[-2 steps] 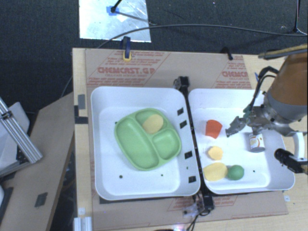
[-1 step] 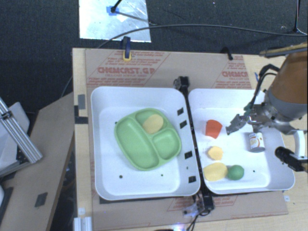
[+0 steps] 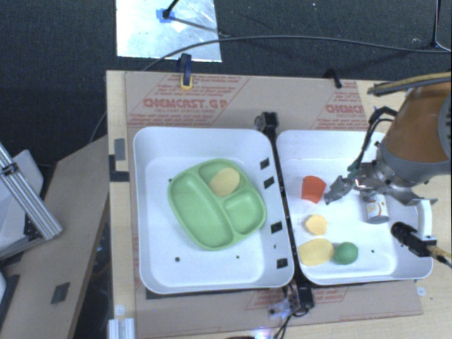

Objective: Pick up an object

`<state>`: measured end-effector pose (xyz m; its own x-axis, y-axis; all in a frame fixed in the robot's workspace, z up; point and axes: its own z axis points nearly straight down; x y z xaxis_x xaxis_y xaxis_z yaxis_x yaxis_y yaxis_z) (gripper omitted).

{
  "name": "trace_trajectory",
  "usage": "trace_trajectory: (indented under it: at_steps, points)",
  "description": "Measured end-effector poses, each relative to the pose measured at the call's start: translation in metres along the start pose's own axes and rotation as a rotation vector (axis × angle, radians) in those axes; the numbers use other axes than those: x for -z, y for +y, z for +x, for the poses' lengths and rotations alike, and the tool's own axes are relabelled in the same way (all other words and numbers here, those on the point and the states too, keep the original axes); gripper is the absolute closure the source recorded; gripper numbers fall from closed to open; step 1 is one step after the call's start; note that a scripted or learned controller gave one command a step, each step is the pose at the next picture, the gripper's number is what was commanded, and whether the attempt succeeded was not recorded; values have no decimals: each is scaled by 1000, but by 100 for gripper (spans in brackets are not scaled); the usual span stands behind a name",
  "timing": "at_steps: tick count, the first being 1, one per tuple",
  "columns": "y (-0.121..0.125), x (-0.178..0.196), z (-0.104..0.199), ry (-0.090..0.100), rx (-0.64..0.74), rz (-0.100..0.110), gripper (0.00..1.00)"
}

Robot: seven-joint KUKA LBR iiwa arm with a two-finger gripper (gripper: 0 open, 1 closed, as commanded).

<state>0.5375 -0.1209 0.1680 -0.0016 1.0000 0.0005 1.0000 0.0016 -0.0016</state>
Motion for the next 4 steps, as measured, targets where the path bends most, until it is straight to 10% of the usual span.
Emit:
trace_trajectory:
  at_steps: [2, 3, 4]
  points:
    - [2, -85, -9, 0, 0, -1, 0]
    - [3, -73, -10, -1, -1, -4, 100]
    - [-1, -28, -7, -1, 2, -5, 100]
